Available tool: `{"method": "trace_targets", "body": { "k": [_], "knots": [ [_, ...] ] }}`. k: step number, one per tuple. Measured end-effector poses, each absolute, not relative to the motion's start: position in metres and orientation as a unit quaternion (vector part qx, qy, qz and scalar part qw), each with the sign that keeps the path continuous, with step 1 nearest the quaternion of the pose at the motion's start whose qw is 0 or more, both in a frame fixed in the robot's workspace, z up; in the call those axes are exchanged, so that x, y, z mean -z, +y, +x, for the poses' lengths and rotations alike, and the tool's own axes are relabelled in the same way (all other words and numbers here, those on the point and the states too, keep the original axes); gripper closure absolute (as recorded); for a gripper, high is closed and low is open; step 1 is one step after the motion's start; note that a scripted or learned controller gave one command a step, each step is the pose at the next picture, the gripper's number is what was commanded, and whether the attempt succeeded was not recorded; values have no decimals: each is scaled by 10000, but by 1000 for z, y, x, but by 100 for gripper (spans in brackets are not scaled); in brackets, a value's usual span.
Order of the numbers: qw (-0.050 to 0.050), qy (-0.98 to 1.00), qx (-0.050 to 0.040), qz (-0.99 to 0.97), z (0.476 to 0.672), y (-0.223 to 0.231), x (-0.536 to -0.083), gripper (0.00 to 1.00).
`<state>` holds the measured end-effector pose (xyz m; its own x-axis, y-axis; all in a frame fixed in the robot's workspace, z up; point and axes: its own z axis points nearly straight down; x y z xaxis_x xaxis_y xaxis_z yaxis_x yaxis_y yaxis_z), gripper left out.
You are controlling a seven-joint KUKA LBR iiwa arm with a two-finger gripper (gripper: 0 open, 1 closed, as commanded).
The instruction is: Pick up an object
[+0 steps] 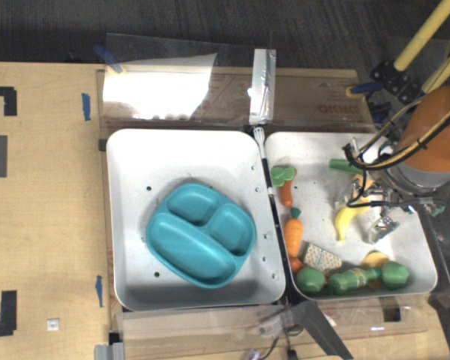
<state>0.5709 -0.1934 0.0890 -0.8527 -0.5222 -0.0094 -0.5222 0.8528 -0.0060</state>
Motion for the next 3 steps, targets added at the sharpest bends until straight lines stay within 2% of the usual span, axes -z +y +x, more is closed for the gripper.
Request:
{"method": "trace_targets", "body": {
  "k": [1, 2, 3],
  "knots": [
    [68, 9689, 6, -2472, 539, -124, -90, 0],
    [140, 9688, 35, -2475, 544, -124, -103, 100],
    [81, 9482, 32, -3176, 559, -109, -233, 100]
  ]
}}
